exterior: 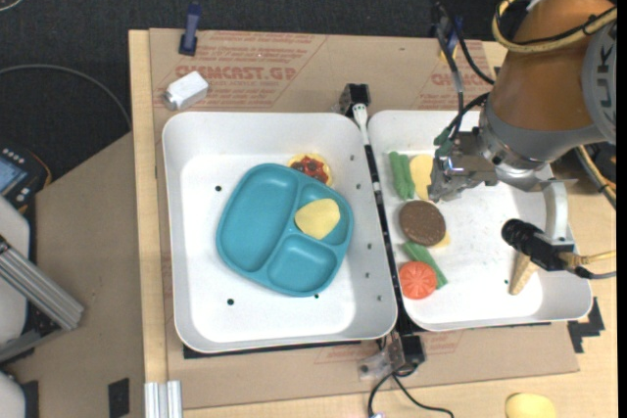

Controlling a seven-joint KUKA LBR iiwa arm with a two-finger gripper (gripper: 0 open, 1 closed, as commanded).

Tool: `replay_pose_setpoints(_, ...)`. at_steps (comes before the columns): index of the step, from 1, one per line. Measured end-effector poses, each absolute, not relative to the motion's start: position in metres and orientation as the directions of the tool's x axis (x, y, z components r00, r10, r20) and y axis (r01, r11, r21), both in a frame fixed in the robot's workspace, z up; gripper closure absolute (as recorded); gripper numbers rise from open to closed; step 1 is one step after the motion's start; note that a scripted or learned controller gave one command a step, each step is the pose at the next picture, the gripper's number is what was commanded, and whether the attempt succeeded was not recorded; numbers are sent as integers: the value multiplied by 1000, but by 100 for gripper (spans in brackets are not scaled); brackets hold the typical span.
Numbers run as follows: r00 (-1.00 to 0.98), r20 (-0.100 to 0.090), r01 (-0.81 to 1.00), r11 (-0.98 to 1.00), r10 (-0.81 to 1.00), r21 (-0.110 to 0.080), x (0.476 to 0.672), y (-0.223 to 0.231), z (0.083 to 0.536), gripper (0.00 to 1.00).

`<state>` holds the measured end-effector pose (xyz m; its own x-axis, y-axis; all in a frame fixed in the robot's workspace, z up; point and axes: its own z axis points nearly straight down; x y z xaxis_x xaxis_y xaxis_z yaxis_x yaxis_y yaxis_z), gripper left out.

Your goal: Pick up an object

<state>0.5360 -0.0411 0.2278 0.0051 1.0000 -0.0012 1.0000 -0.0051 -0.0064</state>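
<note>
My gripper (pixel 449 179) hovers low over right bin's (pixel 470 308) left edge, above brown cookie (pixel 423 222); can't tell its opening or hold.

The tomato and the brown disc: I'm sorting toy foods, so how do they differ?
The tomato is red with a green leaf; the brown disc is dark brown. The tomato looks rounded, the disc flat. The tomato lies nearer the right bin's front edge. Both lie in that bin.

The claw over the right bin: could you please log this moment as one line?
claw: over right bin, above yellow piece | grasp: none seen | nearby: green pod, brown disc, tomato | left bin: teal plate
</note>
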Motion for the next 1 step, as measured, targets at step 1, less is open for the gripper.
replay_pose_setpoints(1, -6, 2, 1000, 6, 1000, 4, 486, 55, 329, 100)
